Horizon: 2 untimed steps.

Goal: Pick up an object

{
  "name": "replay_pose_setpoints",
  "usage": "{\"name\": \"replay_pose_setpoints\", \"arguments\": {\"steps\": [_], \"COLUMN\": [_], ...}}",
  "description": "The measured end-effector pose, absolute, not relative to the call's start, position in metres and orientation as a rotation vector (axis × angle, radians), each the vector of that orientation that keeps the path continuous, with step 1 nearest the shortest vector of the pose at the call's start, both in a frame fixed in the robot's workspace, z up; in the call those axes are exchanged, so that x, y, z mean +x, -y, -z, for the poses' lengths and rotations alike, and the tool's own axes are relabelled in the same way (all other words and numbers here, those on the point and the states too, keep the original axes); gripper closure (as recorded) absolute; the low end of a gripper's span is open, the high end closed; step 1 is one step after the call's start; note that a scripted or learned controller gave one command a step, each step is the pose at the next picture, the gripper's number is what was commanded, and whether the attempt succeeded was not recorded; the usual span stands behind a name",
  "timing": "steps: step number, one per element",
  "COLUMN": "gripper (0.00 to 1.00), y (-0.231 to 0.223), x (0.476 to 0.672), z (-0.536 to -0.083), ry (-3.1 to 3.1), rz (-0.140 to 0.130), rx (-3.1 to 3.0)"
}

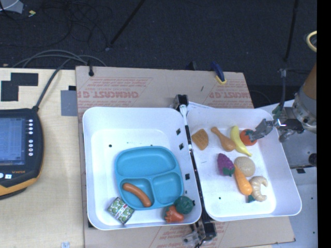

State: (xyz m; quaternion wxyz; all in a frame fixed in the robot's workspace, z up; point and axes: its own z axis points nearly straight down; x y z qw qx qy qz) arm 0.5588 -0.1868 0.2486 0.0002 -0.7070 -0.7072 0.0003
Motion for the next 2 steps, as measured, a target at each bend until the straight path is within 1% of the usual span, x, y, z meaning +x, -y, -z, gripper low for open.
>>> {"name": "replay_pose_setpoints", "arguments": {"steps": [1,2], "gripper": [0.00,0.00], "y": [0.203,0.163], "x": [0.583,0.641], "z": [-0.111,-0.086], "ry": [2.215,2.226], "rz": [-0.010,0.001], "rx": [-2.212,-2.215]}}
